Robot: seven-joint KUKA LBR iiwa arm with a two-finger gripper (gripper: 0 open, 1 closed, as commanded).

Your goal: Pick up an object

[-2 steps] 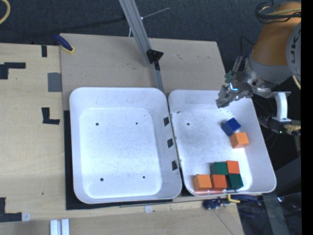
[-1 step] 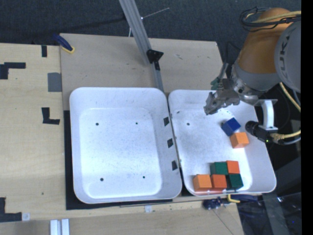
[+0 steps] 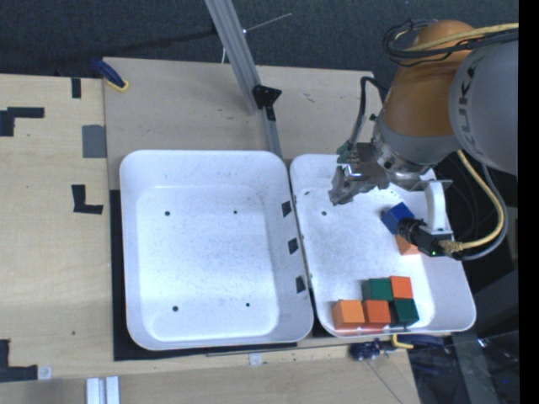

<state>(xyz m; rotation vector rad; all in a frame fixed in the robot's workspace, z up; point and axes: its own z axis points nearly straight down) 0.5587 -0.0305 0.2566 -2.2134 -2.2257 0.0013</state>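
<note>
My gripper (image 3: 343, 191) hangs over the upper left part of the right bin (image 3: 337, 242), its dark fingers pointing down and left with nothing visible between them. A blue block (image 3: 394, 216) lies just right of the gripper, beside an orange block (image 3: 408, 243) partly hidden by the arm's cable fitting. At the bin's near end sits a cluster: an orange block (image 3: 347, 313), another orange block (image 3: 376, 311), a green block (image 3: 379, 289), an orange block (image 3: 402, 287) and a dark green block (image 3: 406, 310).
The left bin (image 3: 202, 251) lies beside the right one, separated by a raised double rim. A slanted metal pole (image 3: 240, 49) crosses the bench behind the bins. The arm's grey and orange body (image 3: 438, 82) overhangs the right bin's far right corner.
</note>
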